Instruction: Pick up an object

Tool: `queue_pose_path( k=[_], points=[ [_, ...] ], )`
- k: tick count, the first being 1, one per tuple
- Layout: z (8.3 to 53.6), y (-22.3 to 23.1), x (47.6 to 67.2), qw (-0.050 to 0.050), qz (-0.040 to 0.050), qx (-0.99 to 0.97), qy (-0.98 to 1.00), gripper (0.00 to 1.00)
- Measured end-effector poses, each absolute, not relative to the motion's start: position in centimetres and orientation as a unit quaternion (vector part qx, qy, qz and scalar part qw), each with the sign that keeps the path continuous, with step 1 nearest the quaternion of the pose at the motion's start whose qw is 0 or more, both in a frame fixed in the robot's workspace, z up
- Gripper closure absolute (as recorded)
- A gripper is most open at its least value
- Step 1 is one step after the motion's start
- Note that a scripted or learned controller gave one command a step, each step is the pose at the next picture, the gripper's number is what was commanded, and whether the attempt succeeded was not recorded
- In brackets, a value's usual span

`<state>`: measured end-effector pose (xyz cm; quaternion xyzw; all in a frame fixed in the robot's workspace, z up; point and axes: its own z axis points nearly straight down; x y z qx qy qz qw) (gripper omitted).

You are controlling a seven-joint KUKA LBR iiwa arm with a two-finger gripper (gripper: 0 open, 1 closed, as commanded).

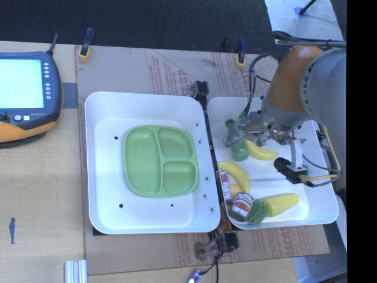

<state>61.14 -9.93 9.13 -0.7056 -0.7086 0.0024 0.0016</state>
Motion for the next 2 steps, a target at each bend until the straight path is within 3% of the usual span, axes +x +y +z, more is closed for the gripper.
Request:
queue_pose_path(
  k=[1, 2],
  points=[
    [9.2, -9.5, 65.6, 0.001, 0.0008, -0.706, -0.708, 0.00],
    [10.2, -9.6, 65.6, 0.002, 0.0014, -0.705, -0.709, 1.00]
  ],
)
